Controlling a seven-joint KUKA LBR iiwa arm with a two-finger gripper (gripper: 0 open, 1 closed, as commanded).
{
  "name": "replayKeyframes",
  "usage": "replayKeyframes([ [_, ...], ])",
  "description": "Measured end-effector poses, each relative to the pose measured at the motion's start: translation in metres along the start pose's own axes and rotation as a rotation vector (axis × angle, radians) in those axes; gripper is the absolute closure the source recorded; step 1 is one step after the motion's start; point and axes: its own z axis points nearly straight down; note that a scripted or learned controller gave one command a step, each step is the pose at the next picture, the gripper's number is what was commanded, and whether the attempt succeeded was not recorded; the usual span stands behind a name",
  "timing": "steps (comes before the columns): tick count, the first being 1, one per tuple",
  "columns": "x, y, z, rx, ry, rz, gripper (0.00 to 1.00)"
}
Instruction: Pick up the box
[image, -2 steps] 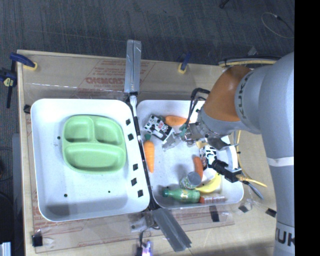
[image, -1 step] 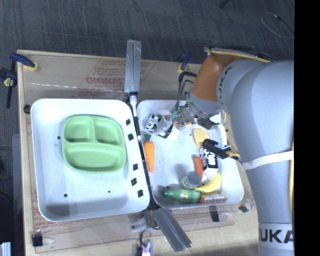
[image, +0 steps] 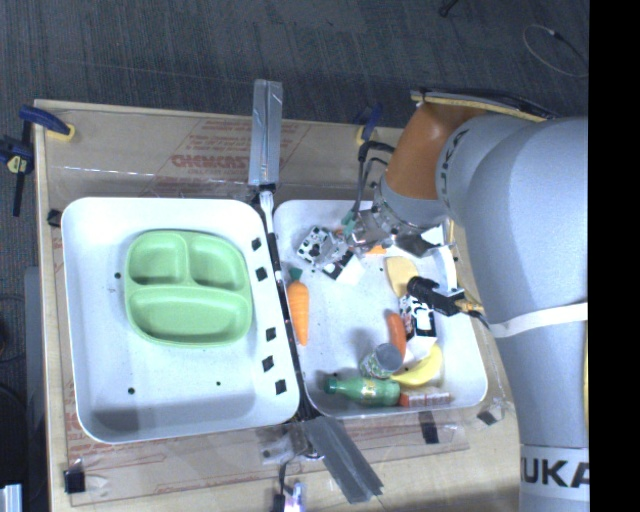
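Box (image: 314, 245): small, black-and-white patterned, tilted, upper left of right bin (image: 330, 345).

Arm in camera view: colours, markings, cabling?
The arm has bulky rounded grey links, an orange band above the wrist, and a thin pale seam ring lower down. Black "KUKA" lettering marks its base. Dark thin cables loop beside the wrist. The gripper is small, dark metal.
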Motion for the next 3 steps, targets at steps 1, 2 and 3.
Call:
replayKeyframes([
  [1, 0.059, 0.003, -0.098, -0.019, -0.009, -0.008, 1.0],
  [2, 0.14, -0.068, -0.087, -0.016, -0.007, 0.054, 1.0],
  [3, 0.116, -0.031, -0.235, -0.019, -0.01, 0.028, 1.0],
])
